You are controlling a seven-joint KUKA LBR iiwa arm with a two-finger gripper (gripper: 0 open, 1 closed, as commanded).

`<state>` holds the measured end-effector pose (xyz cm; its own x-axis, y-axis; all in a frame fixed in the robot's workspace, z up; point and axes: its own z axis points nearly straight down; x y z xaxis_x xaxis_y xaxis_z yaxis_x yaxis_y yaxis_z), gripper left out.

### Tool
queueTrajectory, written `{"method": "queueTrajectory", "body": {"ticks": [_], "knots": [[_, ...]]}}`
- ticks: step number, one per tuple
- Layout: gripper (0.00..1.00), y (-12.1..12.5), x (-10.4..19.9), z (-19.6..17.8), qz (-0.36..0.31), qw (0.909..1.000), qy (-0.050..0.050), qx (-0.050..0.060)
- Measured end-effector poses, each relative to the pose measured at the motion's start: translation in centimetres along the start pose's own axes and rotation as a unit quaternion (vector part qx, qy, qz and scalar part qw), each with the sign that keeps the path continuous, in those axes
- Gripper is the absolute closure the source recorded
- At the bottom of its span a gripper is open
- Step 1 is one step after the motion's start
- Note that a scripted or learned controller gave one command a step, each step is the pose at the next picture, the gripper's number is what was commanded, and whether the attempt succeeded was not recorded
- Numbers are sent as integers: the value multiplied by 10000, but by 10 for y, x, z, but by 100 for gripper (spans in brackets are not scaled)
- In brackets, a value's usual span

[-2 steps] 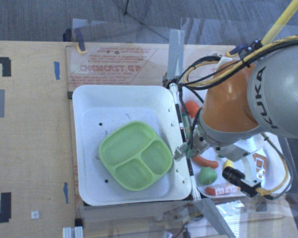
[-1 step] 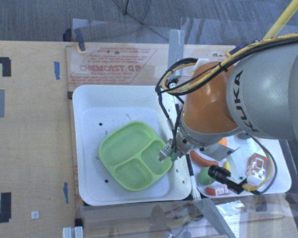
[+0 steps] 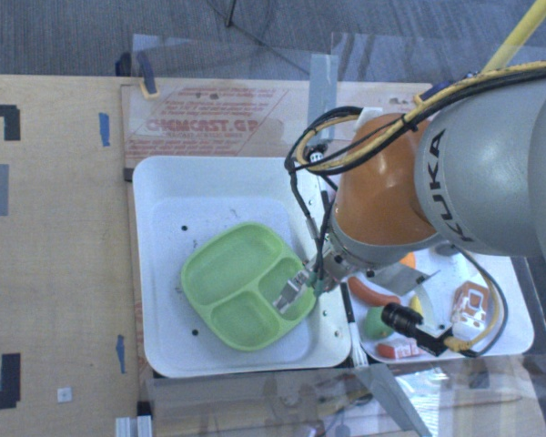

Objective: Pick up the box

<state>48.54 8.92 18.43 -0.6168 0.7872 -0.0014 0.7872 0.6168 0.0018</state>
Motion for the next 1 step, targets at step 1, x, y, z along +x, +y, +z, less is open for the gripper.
{"method": "queueTrajectory", "body": {"ticks": [1], "knots": [[0, -1, 4, 6, 616, 9981, 12, 15]]}}
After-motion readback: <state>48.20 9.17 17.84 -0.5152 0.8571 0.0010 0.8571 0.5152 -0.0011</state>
